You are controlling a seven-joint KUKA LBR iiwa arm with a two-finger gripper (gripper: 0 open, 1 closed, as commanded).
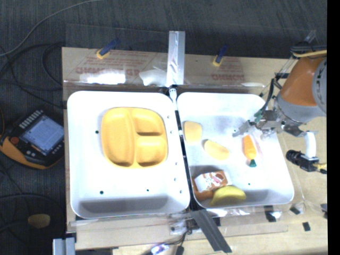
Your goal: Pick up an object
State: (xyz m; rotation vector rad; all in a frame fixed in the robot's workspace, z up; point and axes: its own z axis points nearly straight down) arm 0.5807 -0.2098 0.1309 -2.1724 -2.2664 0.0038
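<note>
Nearest, a yellow banana [229, 195] is lying below the fingers [254, 125], which are hovering spread apart, gripping nothing, just above an orange carrot [249, 147] in the right bin [276, 187].

You've got a pale wooden bench [249, 70] carrying two shallow white bins side by side, touching along the middle: left bin [85, 195] and right bin [276, 187]. At the bench's back edge you see a clear plastic sheet [122, 68] held by a blue-yellow clip [108, 48] and a second clip [218, 57]. A metal bracket [176, 57] stands upright between them.
</note>
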